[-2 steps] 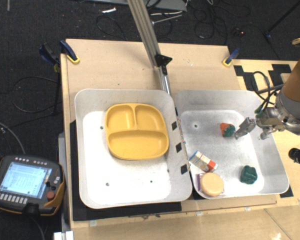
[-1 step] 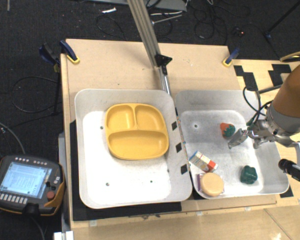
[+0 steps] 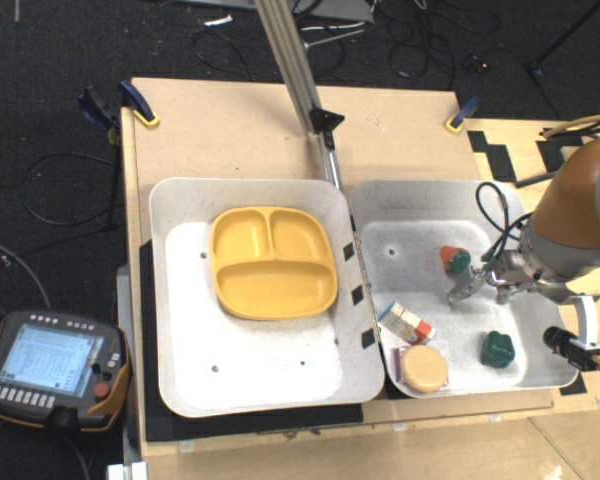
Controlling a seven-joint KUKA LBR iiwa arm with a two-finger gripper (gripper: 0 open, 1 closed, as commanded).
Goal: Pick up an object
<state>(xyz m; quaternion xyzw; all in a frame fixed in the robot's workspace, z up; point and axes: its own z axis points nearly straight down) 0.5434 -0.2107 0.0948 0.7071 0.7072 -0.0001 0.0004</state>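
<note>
Claw (image 3: 470, 286) low in right bin (image 3: 420, 218), fingers slightly apart, nothing between them. Small orange-and-green object (image 3: 454, 259) just up-left of the tips, near but apart. Dark green piece (image 3: 497, 349) lies nearer the bin's front; round tan object (image 3: 424, 368) and small carton (image 3: 405, 322) at front left. Yellow divided plate (image 3: 274, 263) in left bin. Judged step: approach, no grasp yet. Next move calls for centring over one object, descending, closing.

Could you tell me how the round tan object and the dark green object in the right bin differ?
The round tan object is pale and disc-like; the dark green object is dark and lumpier. The tan one looks larger and touches a small box; the green one sits alone. Both lie near the right bin's front edge.
</note>
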